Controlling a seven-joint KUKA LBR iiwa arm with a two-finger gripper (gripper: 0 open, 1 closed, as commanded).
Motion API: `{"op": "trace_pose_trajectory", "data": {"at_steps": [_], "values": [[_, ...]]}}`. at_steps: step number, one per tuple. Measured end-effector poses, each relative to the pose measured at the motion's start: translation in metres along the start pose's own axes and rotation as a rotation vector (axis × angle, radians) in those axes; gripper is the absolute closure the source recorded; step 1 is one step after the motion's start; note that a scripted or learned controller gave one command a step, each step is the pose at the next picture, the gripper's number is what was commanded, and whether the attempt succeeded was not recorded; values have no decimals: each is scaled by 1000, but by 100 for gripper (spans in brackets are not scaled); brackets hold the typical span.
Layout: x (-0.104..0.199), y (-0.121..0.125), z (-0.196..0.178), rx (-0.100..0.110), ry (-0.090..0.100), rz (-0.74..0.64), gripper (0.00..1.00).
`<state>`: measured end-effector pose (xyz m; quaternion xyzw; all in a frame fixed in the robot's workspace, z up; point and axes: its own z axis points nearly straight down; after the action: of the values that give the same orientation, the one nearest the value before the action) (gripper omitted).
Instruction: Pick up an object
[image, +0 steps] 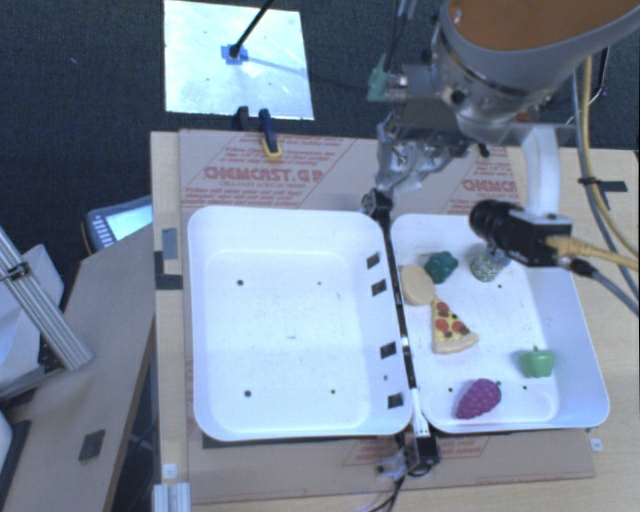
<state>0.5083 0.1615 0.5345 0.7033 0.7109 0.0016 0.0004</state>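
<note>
Since every toy lies in the right bin (575, 300), the left bin (285, 320) serves as drop space. The tool (405, 170) hangs at upper centre, above the bins' far edge; grip state cannot be told. Candidates: pizza slice (451, 328), purple grapes (478, 398), green pepper (537, 362), teal piece (440, 266), tan oval (417, 284). All lie loose and apart, probably for easy approach.

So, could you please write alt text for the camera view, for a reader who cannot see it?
A grey and orange robot arm hangs over the far edge of two white bins, its gripper above their divider. The right bin holds a pizza slice, purple grapes, a green pepper, a tan piece and a dark green piece.
</note>
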Motion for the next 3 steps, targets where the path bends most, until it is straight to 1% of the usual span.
{"op": "trace_pose_trajectory", "data": {"at_steps": [1, 2, 3], "values": [[57, -20, 33, 4, 0, 0, 100], [73, 28, -2, -4, 0, 5, 100], [72, 26, 0, 1, -1, 4, 0]]}}
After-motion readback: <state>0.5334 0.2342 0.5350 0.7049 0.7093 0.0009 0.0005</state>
